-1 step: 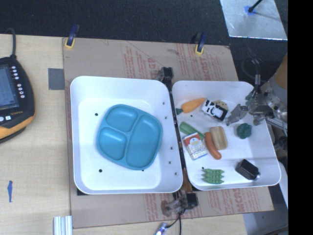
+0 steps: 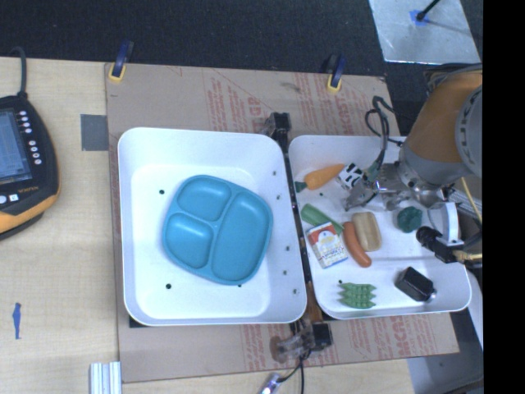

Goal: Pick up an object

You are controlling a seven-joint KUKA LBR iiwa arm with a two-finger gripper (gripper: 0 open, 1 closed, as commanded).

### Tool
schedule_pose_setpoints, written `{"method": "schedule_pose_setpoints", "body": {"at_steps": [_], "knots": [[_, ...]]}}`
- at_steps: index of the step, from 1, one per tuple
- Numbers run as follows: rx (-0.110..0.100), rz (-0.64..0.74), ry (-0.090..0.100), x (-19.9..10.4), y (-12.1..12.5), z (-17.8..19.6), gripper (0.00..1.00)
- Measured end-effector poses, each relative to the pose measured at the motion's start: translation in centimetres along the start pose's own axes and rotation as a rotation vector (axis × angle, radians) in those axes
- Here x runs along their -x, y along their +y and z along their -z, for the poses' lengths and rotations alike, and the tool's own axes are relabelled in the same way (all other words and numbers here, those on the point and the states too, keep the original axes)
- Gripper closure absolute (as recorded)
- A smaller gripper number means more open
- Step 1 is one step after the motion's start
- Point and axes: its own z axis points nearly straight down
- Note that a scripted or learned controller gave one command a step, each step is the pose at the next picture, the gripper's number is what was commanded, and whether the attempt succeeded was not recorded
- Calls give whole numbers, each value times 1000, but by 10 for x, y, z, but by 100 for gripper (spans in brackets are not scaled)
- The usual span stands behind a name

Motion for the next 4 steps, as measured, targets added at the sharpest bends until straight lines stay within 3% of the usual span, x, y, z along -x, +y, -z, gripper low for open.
{"method": "schedule_pose_setpoints", "body": {"at_steps": [1, 2, 3, 4], "knots": [[7, -5, 0, 51, 34, 80, 0], [18, -3, -3, 15, 60, 18, 0], [27, -3, -9, -34, 66, 13, 0], [4, -5, 0, 20, 6, 42, 0]]}}
